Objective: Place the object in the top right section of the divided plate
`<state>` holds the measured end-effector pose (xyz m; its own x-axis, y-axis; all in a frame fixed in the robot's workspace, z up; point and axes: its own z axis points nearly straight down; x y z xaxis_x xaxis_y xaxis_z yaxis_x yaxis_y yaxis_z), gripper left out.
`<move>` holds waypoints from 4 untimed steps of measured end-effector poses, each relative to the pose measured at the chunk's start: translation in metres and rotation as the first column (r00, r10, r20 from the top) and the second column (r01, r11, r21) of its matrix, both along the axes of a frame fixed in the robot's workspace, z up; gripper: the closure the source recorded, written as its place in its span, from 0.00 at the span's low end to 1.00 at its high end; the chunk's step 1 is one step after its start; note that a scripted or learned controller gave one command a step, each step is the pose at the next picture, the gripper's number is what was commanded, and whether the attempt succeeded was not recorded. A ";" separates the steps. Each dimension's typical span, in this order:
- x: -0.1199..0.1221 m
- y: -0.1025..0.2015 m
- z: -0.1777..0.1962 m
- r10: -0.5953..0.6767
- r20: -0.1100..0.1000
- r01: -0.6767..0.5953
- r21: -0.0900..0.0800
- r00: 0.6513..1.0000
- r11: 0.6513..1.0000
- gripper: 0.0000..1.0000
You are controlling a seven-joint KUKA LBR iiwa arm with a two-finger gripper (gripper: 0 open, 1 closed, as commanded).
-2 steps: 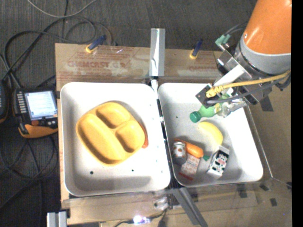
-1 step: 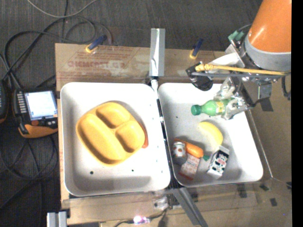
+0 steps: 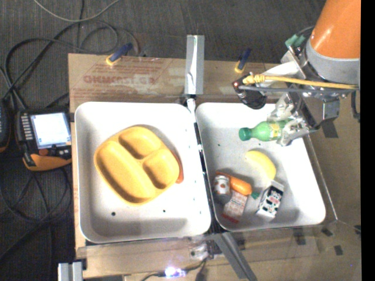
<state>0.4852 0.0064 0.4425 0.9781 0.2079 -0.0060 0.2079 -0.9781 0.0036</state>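
Right bin, near edge (image 3: 269,222): small white carton with dark print (image 3: 270,201) lying tilted beside a flat red-and-white packet (image 3: 235,204).
Just behind those: small can (image 3: 221,184) touching an orange piece (image 3: 241,185).
Right bin, middle: pale yellow rounded piece (image 3: 262,163), apart from the can cluster.
Left bin (image 3: 94,215): holds the yellow divided plate (image 3: 137,163), set at a slant, three sections showing bare yellow; an orange sliver showing at the plate's right rim.
Green bottle (image 3: 263,132): lying on its side toward the far end of the right bin, green cap pointing left, far end reaching in among the finger parts.
Gripper (image 3: 291,127): low over the right bin's far right corner, at the bottle's right end; seems closed around that end, though blurred there, so grip not certain.
Arm: grey with orange band (image 3: 338,16), entering from upper right.
Beyond the bins: cardboard sheet (image 3: 129,81) with a blue clip and a yellow clip, cables on dark carpet.
Far left: handheld pendant with lit screen (image 3: 45,130) on the floor.
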 end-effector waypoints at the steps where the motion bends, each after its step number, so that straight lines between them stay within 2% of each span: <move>1: 0.001 0.001 0.008 0.003 -0.004 -0.003 -0.002 1.000 1.000 1.00; 3: 0.002 0.002 0.025 0.009 -0.013 -0.009 -0.007 1.000 1.000 1.00; 4: 0.008 0.079 -0.009 0.000 0.002 0.000 0.001 1.000 1.000 1.00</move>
<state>0.4932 0.0850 0.4331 0.9782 0.2078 -0.0042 0.2078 -0.9782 0.0025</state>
